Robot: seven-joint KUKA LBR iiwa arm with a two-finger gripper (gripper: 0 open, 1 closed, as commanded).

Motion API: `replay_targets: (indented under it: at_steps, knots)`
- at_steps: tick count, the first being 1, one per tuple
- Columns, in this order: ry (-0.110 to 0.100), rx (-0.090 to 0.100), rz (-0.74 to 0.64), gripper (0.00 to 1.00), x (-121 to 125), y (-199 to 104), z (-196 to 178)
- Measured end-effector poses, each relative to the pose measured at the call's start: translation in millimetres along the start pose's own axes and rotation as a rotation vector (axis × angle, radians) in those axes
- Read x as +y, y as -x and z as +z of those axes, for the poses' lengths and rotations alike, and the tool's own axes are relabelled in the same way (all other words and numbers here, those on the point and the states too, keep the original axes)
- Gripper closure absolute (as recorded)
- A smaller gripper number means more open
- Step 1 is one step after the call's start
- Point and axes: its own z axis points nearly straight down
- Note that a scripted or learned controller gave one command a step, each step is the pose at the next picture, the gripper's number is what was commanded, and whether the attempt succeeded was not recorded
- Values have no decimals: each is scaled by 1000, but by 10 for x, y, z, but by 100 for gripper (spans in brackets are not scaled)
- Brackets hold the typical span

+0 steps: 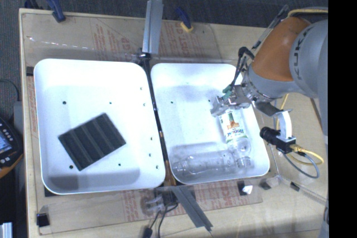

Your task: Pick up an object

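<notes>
Clear plastic bottle (209,163) lies along right bin (184,78) front wall; labelled small bottle (234,128) just below gripper (226,102); finger opening unclear; ridged black pad (92,140) in left bin (50,72).

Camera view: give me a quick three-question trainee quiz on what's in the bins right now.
1. True or false: the dark ribbed pad lies in the left bin.
2. Which bin holds the clear plastic bottle? A) left B) right
3. What lies just below the gripper?

Key: 1. True. 2. B, along the near wall of the right bin. 3. The small labelled bottle.
</notes>
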Motion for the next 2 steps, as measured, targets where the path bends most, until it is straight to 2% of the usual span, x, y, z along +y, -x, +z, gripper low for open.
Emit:
replay_targets:
  at_steps: [1,2]
  knots:
    - [-3,2,-33,0,84,62,221]
    - [-2,1,-33,0,83,64,221]
